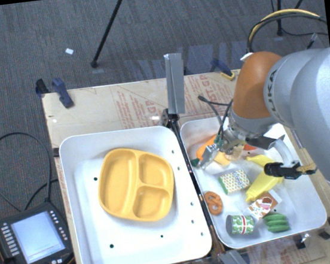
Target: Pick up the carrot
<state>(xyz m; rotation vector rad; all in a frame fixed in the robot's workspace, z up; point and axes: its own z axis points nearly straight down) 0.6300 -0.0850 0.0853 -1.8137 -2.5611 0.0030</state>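
Dark carpet surrounds a wooden bench (119, 104) bearing 2 white bins, with a pendant (35, 242) lying on the floor at lower left of the frame.

Nearest the camera, along the right bin's (311, 214) lower edge, sit a small can (242, 224), a green pod (276, 222) and a printed packet (262, 205). Just above them lie a pretzel (213, 201), a yellow wedge (261, 185) and a patterned box (234, 181). The left bin (93, 252) holds a yellow tray (137, 184) with 3 compartments.

Further up, in the right bin's upper left corner, the carrot (203, 151) shows as a small orange patch close to the dividing wall. The gripper (215, 150) sits right beside it, reaching from the frame's right under the arm's (281, 95) orange band. Its fingers look slightly parted, and nothing is visibly between them; the carrot appears beside the tips, not inside them.

The main risk, judged from this layout, is a miss: the carrot is tucked near the wall and crowded by a pale yellow piece (223, 158) and a red item (250, 145), so closing could catch a neighbour or push the carrot against the rim. A finger could also strike the wall on descent.
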